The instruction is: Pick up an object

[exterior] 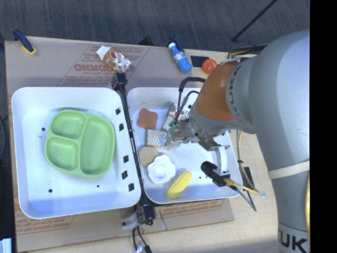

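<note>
The right bin [158,95] holds several small things. A brown toast-like piece [147,118] lies near its back left. A patterned packet [156,137] sits in the middle. A tan round piece [147,155], a white fried-egg shape [160,169] and a yellow corn cob [179,184] lie toward the front. My gripper [175,133] is low in this bin, just right of the patterned packet, beside a crinkled wrapper [170,117]. The wrist hides its fingers.
The left bin [26,188] holds a green divided plate [80,142]. Behind the bins on the cardboard lie a snack packet [113,58], a blue bottle [180,57] and an orange ball [209,65]. The arm covers the right bin's right side.
</note>
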Controlling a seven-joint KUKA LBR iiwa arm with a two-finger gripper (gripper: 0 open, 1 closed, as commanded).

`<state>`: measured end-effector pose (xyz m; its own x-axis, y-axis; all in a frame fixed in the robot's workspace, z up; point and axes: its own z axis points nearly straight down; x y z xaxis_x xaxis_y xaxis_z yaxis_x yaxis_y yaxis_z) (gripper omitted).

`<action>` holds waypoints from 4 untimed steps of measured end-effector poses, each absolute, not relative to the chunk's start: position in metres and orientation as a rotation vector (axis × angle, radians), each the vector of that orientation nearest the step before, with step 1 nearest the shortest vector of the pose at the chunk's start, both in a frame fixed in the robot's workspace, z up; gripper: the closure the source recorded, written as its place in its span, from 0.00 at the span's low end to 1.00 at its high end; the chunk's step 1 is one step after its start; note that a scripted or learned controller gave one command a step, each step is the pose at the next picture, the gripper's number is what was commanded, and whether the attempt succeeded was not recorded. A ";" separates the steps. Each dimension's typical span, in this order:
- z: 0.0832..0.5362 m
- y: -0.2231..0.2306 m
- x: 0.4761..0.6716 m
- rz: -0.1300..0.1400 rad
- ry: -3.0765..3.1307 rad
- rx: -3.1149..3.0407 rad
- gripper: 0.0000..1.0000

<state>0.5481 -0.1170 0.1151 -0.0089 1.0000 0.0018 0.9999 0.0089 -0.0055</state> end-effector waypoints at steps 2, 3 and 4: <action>0.214 -0.162 0.476 0.003 -2.227 -2.213 1.00; 0.249 -0.171 0.477 0.000 -2.228 -2.216 1.00; 0.248 -0.181 0.519 0.000 -2.226 -2.215 1.00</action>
